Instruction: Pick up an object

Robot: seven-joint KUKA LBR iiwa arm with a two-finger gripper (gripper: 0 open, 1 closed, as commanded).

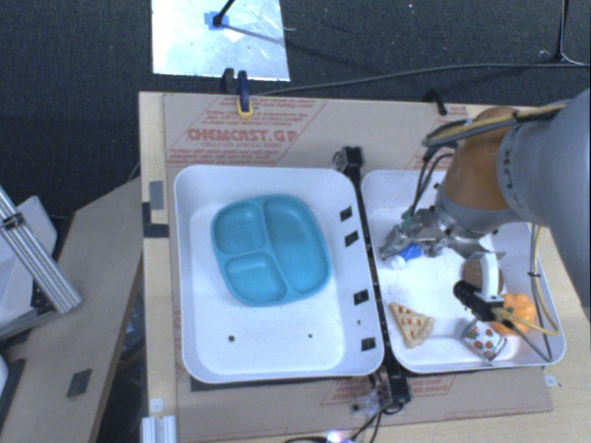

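Target candidate: small pale-blue object [395, 259], material unclear, in the right white bin [406, 187], centre-right of frame, close to the wall shared with the left white bin [208, 344].
- Two-finger gripper [404, 240] sits just above-right of it, apparently touching; object partly hidden, long axis not readable.
- Whether the gripper is spread or closed: cannot tell; no grasp confirmed.
- Tan wedge-shaped pizza-slice toy [411, 324] lies nearby, below the gripper.
- Teal divided plastic plate [271, 249] in the left bin, well apart.

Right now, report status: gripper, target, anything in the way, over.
Gripper low in right bin, left side. Pizza slice lies loose nearer the front rim, apart from gripper. Blue plate in left bin, no obstruction.
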